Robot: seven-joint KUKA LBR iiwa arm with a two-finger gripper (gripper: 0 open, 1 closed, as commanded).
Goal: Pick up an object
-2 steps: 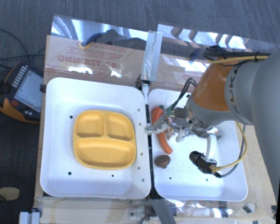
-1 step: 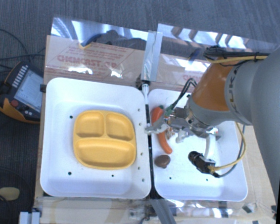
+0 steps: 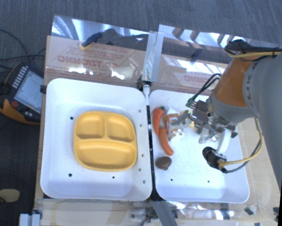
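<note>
Whether the jaws are spread or pressed together cannot be told from the slanted overhead view. The gripper (image 3: 180, 123) sits low over the right bin (image 3: 223, 186), near that bin's upper left part, with the grey arm (image 3: 264, 88) and its orange band (image 3: 233, 82) reaching in from the right. Just beside the gripper's tip lies an orange carrot-shaped object (image 3: 161, 131), stretched lengthwise close to the wall between the two bins. A small reddish piece (image 3: 169, 120) lies against the carrot near the gripper; its exact form is too small to make out. Below the carrot's lower end rests a small brown rounded object (image 3: 163, 162), near it but apart. A black cable loop (image 3: 214, 158) hangs from the wrist over the bin floor. The left bin (image 3: 54, 176) holds a yellow divided plate (image 3: 106, 140), lying flat in its middle.
</note>
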